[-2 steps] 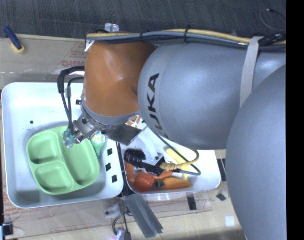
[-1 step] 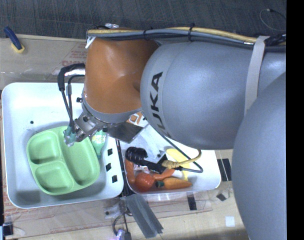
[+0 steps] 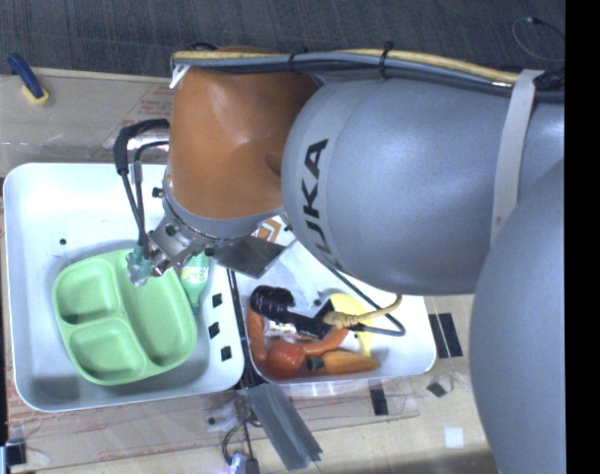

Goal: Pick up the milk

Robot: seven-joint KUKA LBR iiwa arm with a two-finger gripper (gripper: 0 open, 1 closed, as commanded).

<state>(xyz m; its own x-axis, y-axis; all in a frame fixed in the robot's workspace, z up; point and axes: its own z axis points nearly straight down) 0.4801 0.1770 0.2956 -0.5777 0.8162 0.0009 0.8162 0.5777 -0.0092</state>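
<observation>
My claw (image 3: pixel 145 262) hangs low over the green tray's (image 3: pixel 112 329) corner in the left bin (image 3: pixel 29 255), whether wide or narrow I cannot tell, likely because the pale thing I take for the milk (image 3: pixel 193 278) stands just beside it.

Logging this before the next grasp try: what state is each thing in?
green tray: flat in the left bin, visible compartments bare.
gripper: over the tray's upper right corner.
red fruit: lying in the right bin, against an orange carrot.
small green thing: beside the tray's right edge, partly hidden by the arm.
</observation>
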